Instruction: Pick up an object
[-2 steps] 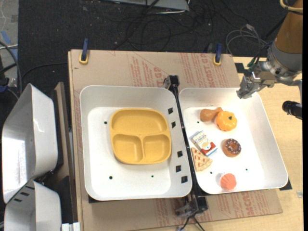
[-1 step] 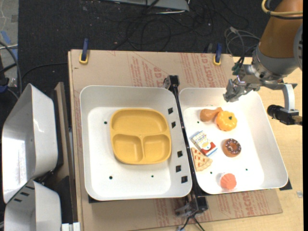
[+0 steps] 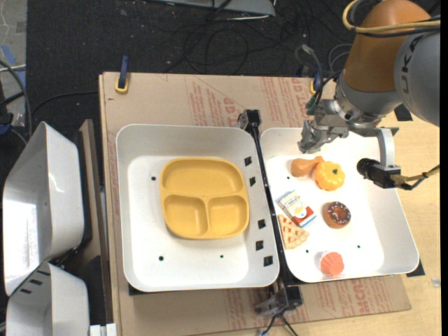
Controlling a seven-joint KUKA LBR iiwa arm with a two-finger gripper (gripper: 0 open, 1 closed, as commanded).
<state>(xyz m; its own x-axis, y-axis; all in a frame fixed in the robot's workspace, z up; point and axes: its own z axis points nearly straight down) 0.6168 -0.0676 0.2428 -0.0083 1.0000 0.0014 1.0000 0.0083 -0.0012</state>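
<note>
- At the bottom of the frame, in the right bin (image 3: 402, 254), a round pink-red piece (image 3: 332, 263) lies near the lower rim.
- A little higher, a waffle-like wedge (image 3: 292, 231) lies at the left side of this bin, touching a small carton (image 3: 296, 208) with red and blue print.
- To the right of the carton sits a chocolate doughnut (image 3: 337, 215), apart from it.
- Higher again, a yellow pepper (image 3: 329, 176) touches an orange pear-shaped piece (image 3: 305, 166) on its left.
- In the left bin (image 3: 133, 208), in the middle of the frame, a yellow tray (image 3: 205, 197) with three compartments lies flat.
- The gripper (image 3: 312, 143) hangs just above the orange piece, in the upper part of the right bin; it has nothing between its fingers, and how far they are apart I cannot tell.
- The arm (image 3: 381, 54), grey with an orange band, enters from the upper right corner.
</note>
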